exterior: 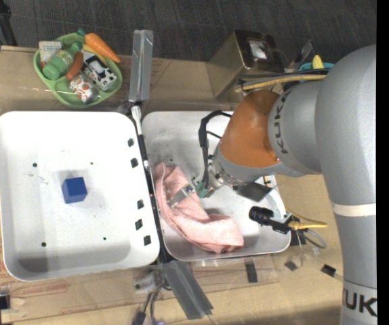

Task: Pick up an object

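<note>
Camera view, single moment. Pink cloth (201, 222) lay crumpled in the right bin (174, 135), against that bin's left wall and running down toward its near edge. Upper part of the cloth bunched narrow, lower part spread wider and folded over itself.

Gripper (196, 188) was down at the cloth's upper part, its tip touching or just above the fabric; which of the two could not be made out. Whether the gripper stood wide or narrow could not be told either, since its tip was small and blended with the cloth. No part of the cloth was seen raised off the bin floor.

Arm (303, 127) reached in from the right, its orange band (249, 137) over the middle of the right bin.

Left bin (59, 141) held one blue block (74, 189), resting flat a little left of that bin's centre, well apart from the gripper.

Beyond the left bin's far edge, a green bowl (59, 95) sat on the bench, filled with small toy items, among them an orange carrot (99, 45). A brown box (238, 63) stood beyond the right bin.
</note>
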You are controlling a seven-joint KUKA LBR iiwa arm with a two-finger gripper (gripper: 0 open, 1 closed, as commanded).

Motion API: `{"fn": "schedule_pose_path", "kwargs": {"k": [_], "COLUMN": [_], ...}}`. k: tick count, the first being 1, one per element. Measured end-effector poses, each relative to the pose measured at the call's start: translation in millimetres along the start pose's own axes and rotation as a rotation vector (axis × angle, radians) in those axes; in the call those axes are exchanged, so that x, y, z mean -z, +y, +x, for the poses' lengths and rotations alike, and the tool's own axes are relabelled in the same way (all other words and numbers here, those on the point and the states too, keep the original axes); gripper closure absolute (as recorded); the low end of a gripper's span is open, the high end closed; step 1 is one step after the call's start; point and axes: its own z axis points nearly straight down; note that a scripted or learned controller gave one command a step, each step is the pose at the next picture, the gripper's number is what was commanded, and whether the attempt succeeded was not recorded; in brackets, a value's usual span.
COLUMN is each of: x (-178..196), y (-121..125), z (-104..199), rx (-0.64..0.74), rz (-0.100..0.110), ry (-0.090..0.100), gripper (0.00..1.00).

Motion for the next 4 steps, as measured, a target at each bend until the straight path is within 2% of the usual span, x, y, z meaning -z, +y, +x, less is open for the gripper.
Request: {"fn": "schedule_pose_path", "kwargs": {"k": [1,2,3,4], "x": [11,18,148,147], "y": [-9,-8,50,50], "z": [7,7,28,28], "rx": [0.023,0.027,-0.167,-0.167], "rz": [0.002,0.002,-0.002,-0.001], "ry": [0.002,0.002,-0.003,-0.002], "gripper": [0.00,1.00,1.00,0.00]}}
